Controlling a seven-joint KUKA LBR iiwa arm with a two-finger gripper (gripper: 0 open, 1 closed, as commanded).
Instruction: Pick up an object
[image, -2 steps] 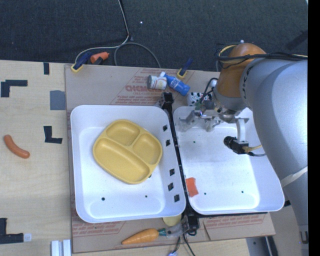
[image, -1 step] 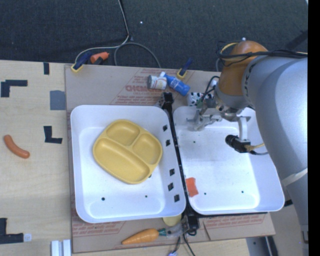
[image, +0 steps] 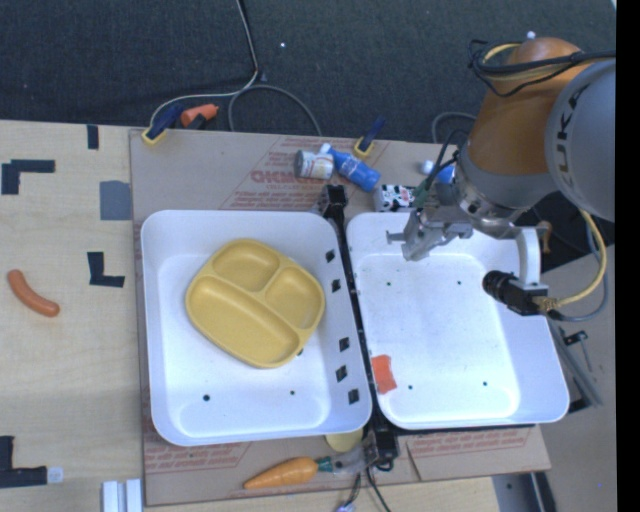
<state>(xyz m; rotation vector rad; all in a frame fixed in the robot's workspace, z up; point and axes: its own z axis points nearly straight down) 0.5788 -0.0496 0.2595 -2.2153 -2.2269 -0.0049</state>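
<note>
Fingers (image: 418, 243) over right bin's (image: 540, 405) far edge, spread unclear, seemingly nothing held

- My bench (image: 60, 400) is pale wood, with a brown board (image: 250, 170) carrying both white bins (image: 160, 330).
- On the bare wood at left I see a toy sausage (image: 32, 293).
- A toy carrot (image: 282, 473) lies on the board's near edge, a blue-and-white bottle (image: 338, 164) behind the bins.
</note>
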